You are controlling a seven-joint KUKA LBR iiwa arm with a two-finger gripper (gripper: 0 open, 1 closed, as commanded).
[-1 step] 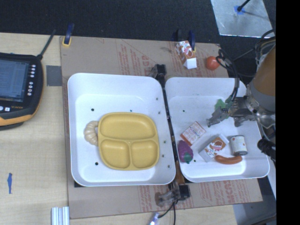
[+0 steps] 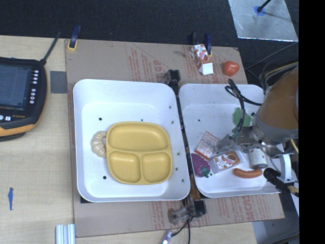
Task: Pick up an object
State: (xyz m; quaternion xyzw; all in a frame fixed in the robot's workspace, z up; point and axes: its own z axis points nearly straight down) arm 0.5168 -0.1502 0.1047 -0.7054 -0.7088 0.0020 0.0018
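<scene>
Fingers (image 2: 226,145) over cluttered right bin (image 2: 203,98)

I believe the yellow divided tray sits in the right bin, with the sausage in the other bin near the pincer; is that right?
Not quite: the camera view shows the yellow divided tray in the left bin. The sausage lies in the other bin, the right one, near the pincer.

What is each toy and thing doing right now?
yellow tray: flat in the left bin, right side up
hot dog: lying in the right bin
small carton: lying on its side
tomato: outside the bins, on the cardboard
hand: down in the right bin
</scene>
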